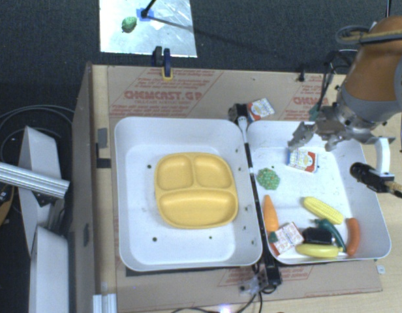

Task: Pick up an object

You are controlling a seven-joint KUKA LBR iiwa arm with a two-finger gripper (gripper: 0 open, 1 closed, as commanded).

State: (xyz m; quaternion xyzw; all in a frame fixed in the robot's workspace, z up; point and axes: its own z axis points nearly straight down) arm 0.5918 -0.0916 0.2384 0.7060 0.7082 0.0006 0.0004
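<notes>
I hang over the far end of the right bin [374, 237], with my gripper [316, 135] spread wide and nothing between the two prongs. One prong points down to the left, the other to the right, and just below and between them lies a small flat carton [303, 160] with a red and white face. That is the nearest thing to take.

The carton lies flat on the bin floor, so my prongs may skate over its top and close on air. If I come down off-centre, one prong could land on the carton and push it aside.

A bunch of green peas [268, 178] sits near the carton, toward the wall between the bins; a sideways shove could knock the carton into it. The rest sits well apart at the near end: a corn cob [323, 209], two carrots [271, 215] [352, 235], a banana [316, 250] and a second small packet [287, 236], crowded together. The yellow tray [196, 189] in the left bin [139, 175] is out of my way.
</notes>
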